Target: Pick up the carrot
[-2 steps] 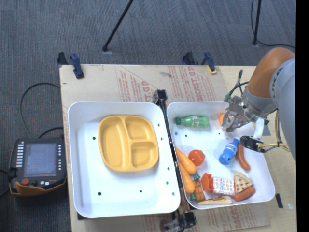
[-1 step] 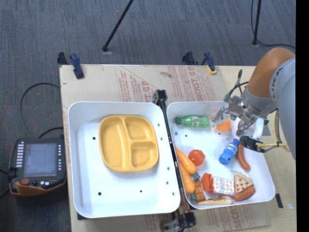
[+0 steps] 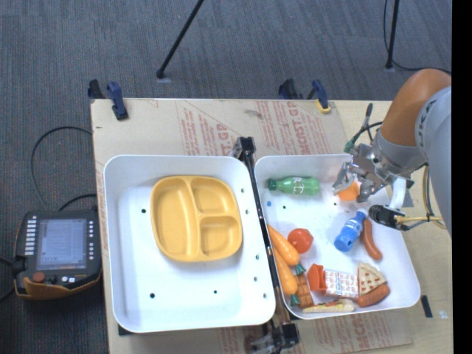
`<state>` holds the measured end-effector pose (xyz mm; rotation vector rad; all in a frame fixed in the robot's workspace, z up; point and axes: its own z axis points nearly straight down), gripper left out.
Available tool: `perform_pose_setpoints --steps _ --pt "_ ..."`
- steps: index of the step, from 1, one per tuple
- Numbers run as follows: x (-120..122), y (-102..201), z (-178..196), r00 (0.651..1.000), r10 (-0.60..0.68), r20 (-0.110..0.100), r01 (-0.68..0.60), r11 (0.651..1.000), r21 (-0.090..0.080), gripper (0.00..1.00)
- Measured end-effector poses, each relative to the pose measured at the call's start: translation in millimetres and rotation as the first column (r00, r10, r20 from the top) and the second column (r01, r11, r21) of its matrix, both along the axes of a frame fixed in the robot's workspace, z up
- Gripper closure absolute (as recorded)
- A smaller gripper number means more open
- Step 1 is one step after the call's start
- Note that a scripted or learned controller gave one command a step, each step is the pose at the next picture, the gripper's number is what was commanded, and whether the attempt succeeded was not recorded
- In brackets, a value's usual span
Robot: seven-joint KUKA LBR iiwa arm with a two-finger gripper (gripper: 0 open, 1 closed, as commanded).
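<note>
White plastic bins sit side by side on a plywood bench [image 3: 221,124]. Lowest in the frame, along the bottom wall of the right bin [image 3: 410,271], lie a pale strip-shaped piece [image 3: 328,308], a toy pizza slice [image 3: 369,279], a red-and-white packet [image 3: 338,282] and a brown sausage [image 3: 373,295], packed close together. Carrot [image 3: 283,245]: orange, lying at a slant against the right bin's left wall, lower centre of the frame, with a second orange carrot-like piece [image 3: 286,273] touching it just below. Red tomato-like toy [image 3: 299,240] rests just right of the carrot. Blue bottle-shaped toy [image 3: 348,233] lies in the bin's middle, with a red sausage [image 3: 372,240] beside it on the right. Green bottle [image 3: 295,186] lies on its side near the bin's upper wall. Left bin [image 3: 133,286] holds a yellow compartment tray [image 3: 197,217], set near its upper middle. Grey handheld control pendant [image 3: 57,251] sits on the carpet at the far left, its cable looping upward. Gripper [image 3: 355,185] hangs over the right bin's upper right corner, well apart from the carrot, fingers pinching a small orange object [image 3: 348,192]. Blue clamps [image 3: 116,99] grip the bench's upper edge; tripod legs [image 3: 184,28] stand on the grey carpet beyond.
</note>
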<state>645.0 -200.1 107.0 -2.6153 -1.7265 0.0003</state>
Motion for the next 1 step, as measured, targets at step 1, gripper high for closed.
perform_pose_setpoints --steps 1 --pt "0.1 59.6 99.0 0.99 -0.139 0.006 0.139 0.99 -0.005 1.0"
